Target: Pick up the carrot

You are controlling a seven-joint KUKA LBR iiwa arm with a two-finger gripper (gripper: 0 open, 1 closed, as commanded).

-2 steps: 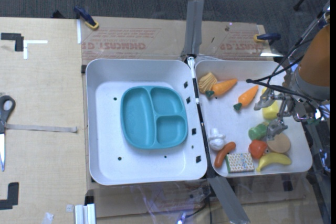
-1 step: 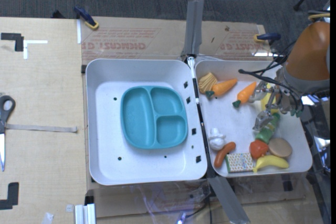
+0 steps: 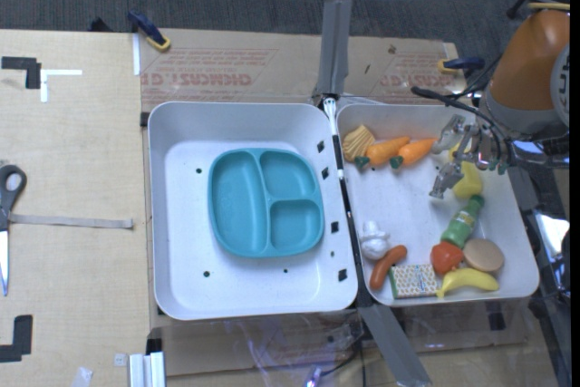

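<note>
Two orange carrots with green tops lie end to end at the back of the right bin (image 3: pixel 426 204): one (image 3: pixel 385 149) to the left, the other (image 3: pixel 413 152) to its right. My gripper (image 3: pixel 444 163) hangs just right of the second carrot, close to its tip, and stands open with nothing between its fingers. The grey arm with its orange band (image 3: pixel 535 59) reaches in from the right.
A yellow lemon (image 3: pixel 468 186) and a green bottle (image 3: pixel 462 224) lie right under the wrist. A ridged yellow snack (image 3: pixel 358 140) touches the left carrot. Tomato, bun, banana, small box, sausage and garlic crowd the bin's front. The left bin holds a teal divided plate (image 3: pixel 267 202).
</note>
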